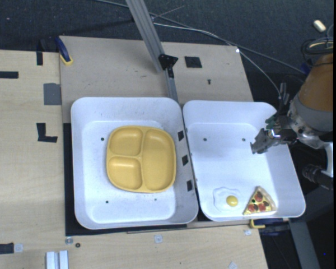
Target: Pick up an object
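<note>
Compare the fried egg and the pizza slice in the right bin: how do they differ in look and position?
The fried egg is a rounded white shape with a yellow yolk; the pizza slice is a triangle with a tan crust and red toppings. The egg lies nearer the bin's middle; the pizza slice sits by the right bin's corner. Both lie flat along the near wall, apart from the gripper.

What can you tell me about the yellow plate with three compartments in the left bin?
The yellow divided plate of plastic look lies flat, right side up, near the middle of the left white bin. It is a rounded square with raised ridges that part it into three compartments: two smaller ones on the left, one above the other, and one long one on the right. All three look bare. It rests on the bin's floor, and nothing else touches it.
</note>
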